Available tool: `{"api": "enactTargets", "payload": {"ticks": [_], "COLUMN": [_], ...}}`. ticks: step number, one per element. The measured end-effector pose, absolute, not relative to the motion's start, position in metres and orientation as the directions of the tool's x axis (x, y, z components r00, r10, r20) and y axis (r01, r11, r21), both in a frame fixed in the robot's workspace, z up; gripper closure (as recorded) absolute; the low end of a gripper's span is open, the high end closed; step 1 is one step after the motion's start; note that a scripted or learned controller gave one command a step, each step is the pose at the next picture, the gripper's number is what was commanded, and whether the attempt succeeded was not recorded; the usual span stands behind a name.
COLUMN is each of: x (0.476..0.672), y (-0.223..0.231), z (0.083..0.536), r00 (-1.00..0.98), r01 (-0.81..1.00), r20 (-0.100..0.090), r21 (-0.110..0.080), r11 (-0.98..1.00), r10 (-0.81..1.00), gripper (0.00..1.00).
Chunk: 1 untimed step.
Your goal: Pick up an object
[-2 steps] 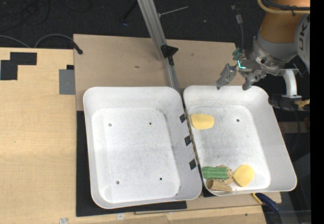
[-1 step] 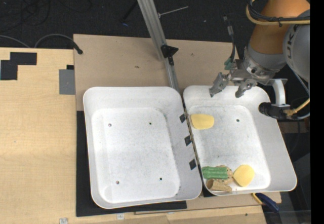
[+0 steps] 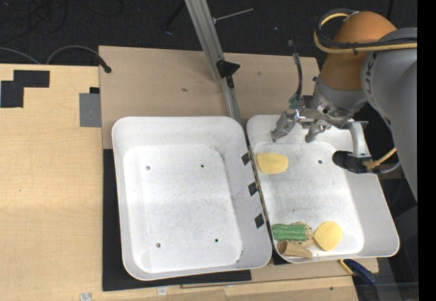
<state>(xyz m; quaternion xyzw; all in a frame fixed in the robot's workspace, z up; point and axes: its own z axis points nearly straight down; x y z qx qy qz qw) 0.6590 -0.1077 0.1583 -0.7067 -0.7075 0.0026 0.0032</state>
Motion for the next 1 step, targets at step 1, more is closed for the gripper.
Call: {"api": "enactTargets", "payload": {"ticks": [1], "x": [0.6604], "y": [-0.1074], "z": [0.1143], "r00": [-0.001], "r01": [1.000], "r20": [0.001], "r21": [-0.007], "r11": [0.001], "r10": [1.000], "gripper": [0.00]}}
